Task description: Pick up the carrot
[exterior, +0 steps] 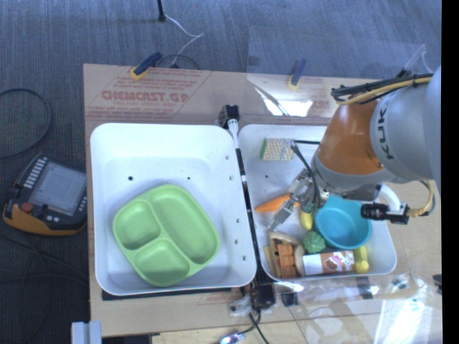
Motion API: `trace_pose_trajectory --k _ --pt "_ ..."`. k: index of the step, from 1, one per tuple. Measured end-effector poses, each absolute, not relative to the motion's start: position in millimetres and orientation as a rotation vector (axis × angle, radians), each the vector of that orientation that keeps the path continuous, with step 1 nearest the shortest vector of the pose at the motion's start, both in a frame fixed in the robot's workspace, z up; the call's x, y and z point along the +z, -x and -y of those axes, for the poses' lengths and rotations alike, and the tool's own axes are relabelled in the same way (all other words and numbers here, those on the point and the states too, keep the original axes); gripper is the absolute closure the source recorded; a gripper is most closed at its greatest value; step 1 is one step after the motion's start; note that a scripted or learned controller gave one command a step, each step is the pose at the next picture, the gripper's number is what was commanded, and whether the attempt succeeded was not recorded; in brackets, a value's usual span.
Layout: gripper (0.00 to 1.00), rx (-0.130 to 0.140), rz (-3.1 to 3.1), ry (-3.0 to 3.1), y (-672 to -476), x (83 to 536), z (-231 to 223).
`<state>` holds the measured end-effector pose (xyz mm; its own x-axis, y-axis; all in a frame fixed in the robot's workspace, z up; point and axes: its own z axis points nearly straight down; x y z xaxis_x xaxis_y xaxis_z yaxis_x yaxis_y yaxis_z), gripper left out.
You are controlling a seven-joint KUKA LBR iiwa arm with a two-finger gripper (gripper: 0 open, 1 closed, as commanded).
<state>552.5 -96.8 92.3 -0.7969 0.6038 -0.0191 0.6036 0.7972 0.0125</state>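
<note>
The carrot (270,206) is a small orange piece lying on the floor of the right bin (267,174), near its left wall. My gripper (290,203) hangs low at the carrot's right end. Its fingers are open, one finger (297,189) above the carrot's tip and the other below it. The carrot lies on the bin floor and is not lifted. The orange-banded wrist (351,145) covers the middle of the right bin.
A blue bowl (343,223), a green broccoli piece (313,242), a yellow item (306,219), a bottle (330,262) and a brown block (285,256) crowd the bin's front right. A green patterned pad (276,149) lies at its back. The left bin holds a green divided plate (165,233).
</note>
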Motion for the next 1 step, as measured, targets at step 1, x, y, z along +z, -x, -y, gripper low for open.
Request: trace_pose_trajectory --k 1 --pt "0.00 0.006 -2.792 -1.412 -599.4 91.0 96.7"
